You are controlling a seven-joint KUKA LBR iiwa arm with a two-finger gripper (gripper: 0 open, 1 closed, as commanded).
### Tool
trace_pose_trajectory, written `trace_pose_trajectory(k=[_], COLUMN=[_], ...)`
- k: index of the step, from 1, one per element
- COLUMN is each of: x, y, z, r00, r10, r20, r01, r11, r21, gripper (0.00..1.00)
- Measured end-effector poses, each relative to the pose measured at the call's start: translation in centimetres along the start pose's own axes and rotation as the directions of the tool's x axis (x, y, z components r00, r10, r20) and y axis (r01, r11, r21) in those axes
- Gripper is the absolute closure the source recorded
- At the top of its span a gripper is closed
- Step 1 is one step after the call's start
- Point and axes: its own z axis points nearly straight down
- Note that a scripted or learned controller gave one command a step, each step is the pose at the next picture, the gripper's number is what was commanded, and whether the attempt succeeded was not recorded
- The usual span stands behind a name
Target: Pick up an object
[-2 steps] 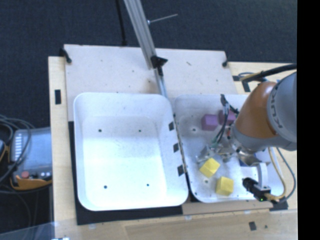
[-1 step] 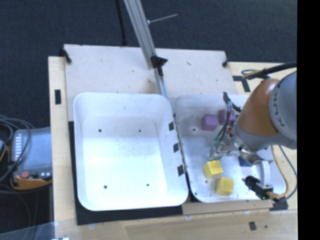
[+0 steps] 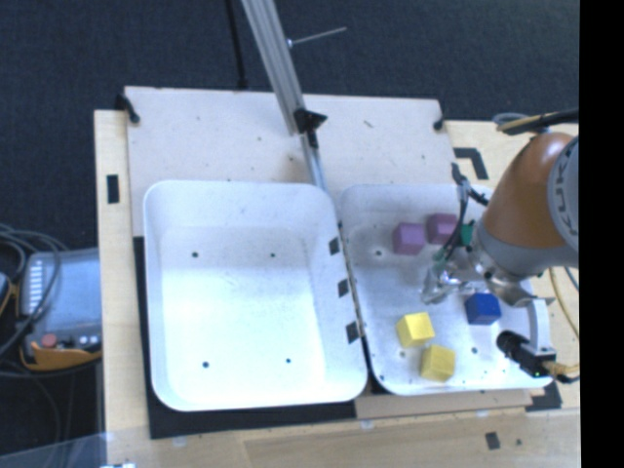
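Observation:
The right bin [image 3: 380, 213] holds two purple blocks, one [image 3: 409, 238] at the back middle and another [image 3: 441, 227] just right of it. Two yellow blocks lie toward the front, one [image 3: 415, 329] ahead of the other [image 3: 438, 363]. A blue block [image 3: 483, 308] sits to the right of them, close under the wrist. My gripper [image 3: 436, 288] hangs low over the bin's middle, between the purple blocks and the blue one, with nothing visibly held in it.
The left bin [image 3: 244, 295] stands beside the right one, their rims meeting near the middle. A slanted metal rail [image 3: 276, 52] rises from the back of the bench. A grey control box [image 3: 60, 305] sits off the bench at the left.

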Motion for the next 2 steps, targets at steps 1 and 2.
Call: trace_pose_trajectory(k=[1,2], x=[-0.2,-0.4], y=[0.0,0.2], z=[-6.4,-8.5], r00=[1.000,1.000], r10=[-0.011,-0.013], r20=[0.001,0.000], r01=[0.011,0.013], r11=[1.000,1.000], r21=[-0.003,0.001], gripper=[1.00,1.00])
